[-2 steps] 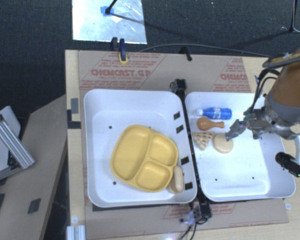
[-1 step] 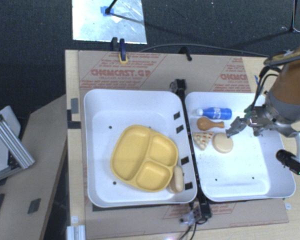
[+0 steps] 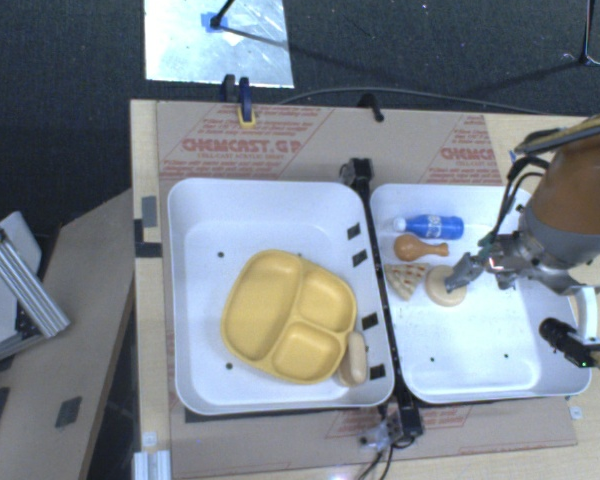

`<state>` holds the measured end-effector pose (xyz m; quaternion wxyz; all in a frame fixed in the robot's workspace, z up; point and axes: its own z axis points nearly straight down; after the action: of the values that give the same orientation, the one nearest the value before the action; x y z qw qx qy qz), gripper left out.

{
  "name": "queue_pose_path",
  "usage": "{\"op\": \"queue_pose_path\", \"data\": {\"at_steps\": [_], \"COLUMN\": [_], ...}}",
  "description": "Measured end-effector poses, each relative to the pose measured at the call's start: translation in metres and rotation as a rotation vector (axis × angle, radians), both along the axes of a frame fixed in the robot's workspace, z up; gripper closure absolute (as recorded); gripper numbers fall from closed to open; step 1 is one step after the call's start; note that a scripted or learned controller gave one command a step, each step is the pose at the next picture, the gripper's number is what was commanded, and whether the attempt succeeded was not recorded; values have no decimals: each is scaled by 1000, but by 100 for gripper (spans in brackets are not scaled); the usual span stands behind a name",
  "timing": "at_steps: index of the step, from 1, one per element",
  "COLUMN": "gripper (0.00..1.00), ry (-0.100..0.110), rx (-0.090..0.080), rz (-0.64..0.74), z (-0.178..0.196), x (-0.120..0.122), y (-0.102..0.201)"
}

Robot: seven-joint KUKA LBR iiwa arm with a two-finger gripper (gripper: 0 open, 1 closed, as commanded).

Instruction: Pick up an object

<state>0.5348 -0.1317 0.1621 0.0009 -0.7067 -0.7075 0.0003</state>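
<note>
The bench, covered with printed brown board, fills the middle of the frame and carries two shallow white bins side by side. The left bin sits at centre-left and holds a yellow divided tray, lying tilted across its floor, with a pale tan bread roll touching the tray's lower right corner. The right bin sits at centre-right, its objects gathered in its upper left part. The arm, grey with an orange band, enters from the right edge of the frame and reaches leftward over this bin. The gripper hangs low at the arm's left end, directly over the right side of a round tan disc; its fingers are dark and blurred against the disc, so how far the jaws stand apart, and whether they have hold of anything, cannot be told. A small blue and white bottle lies on its side near the bin's upper wall. Just below it lies a brown drumstick, and below that a waffle-patterned wedge, just beside the disc's left edge.
</note>
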Motion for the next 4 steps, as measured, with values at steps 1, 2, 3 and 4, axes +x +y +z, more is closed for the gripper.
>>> {"op": "queue_pose_path", "data": {"at_steps": [1,2,3,4], "gripper": [0,0,100,100], "ry": [2,-1,-5,-6], "rx": [1,0,-1,-2], "rz": [0,0,1,-2], "z": [-63,-78,-67,-18], "x": [-3,-2,-1,-5], "y": [2,3,3,-6]}}
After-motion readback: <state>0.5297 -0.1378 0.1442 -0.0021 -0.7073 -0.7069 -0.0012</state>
